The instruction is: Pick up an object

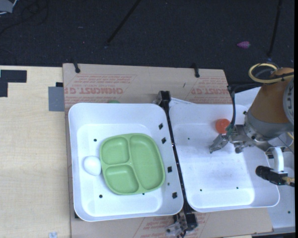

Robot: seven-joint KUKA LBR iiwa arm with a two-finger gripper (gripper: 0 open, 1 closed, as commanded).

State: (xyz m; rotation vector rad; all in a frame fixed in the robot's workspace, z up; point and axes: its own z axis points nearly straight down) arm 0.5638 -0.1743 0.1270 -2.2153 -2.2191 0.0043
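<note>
A small orange-red ball (222, 125) lies near the far right of the right bin (208, 192). My gripper (220, 144) hangs over the same bin, just below and beside the ball, its fingers spread apart with nothing between them. In the left bin (84, 202) a green divided plate (131, 163) lies flat, and a white egg-shaped object (92, 165) rests against its left edge.
A black divider (172, 157) runs between the two bins. Brown cardboard (139, 86) lies under both bins, on a pale wooden bench (25, 157). The arm's grey and orange body (273, 108) stands over the right bin's right side.
</note>
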